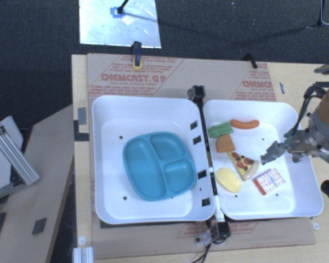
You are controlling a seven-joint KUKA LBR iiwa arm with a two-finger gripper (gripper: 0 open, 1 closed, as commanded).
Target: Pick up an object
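while my arm reaches in from the right, things lie like this:
left bin (107,147): holds a blue divided tray (159,165), lying flat.
right bin (296,201): holds the toy food.
green piece (220,129): near the bin's left wall, just beside a hot dog (245,124).
orange-brown piece (225,143): just below the green one.
pizza slice (242,164): mid-bin, with a yellow piece (228,179) at its lower left.
red and white packet (269,181): right of the pizza.
my gripper (270,153): above the packet, just right of the pizza; whether it is spread or pressed together i cannot tell.

Bare floor (274,201) beside red packet (270,181)
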